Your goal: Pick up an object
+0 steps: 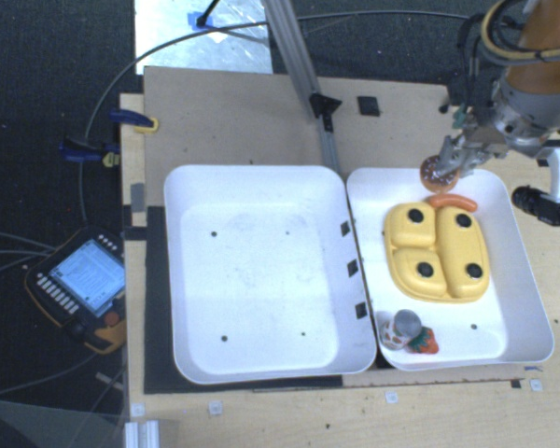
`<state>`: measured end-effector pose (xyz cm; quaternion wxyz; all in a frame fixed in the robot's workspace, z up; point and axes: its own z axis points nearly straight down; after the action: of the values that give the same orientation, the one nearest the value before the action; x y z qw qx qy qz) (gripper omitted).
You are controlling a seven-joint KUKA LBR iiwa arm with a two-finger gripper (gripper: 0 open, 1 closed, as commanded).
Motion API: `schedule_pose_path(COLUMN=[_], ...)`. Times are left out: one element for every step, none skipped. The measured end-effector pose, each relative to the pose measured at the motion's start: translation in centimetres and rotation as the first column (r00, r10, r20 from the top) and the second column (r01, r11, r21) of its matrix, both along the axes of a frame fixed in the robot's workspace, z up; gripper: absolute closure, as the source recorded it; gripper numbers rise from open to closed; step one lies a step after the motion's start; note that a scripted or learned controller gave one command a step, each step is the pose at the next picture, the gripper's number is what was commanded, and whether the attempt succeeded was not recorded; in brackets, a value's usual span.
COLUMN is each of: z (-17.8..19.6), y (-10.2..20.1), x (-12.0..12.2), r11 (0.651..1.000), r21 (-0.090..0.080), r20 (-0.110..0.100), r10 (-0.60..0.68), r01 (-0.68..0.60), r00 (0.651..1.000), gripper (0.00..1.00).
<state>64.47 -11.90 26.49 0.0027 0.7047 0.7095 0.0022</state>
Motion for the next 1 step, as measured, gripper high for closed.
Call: schedule_pose_path(z=[-1.62], y=[5.39], x=[-0.92], r11=[1.000], r21=[0.003], r20=[-0.007], r10=[0.002], r01=[-0.002], r00=[1.000], gripper=[1.00])
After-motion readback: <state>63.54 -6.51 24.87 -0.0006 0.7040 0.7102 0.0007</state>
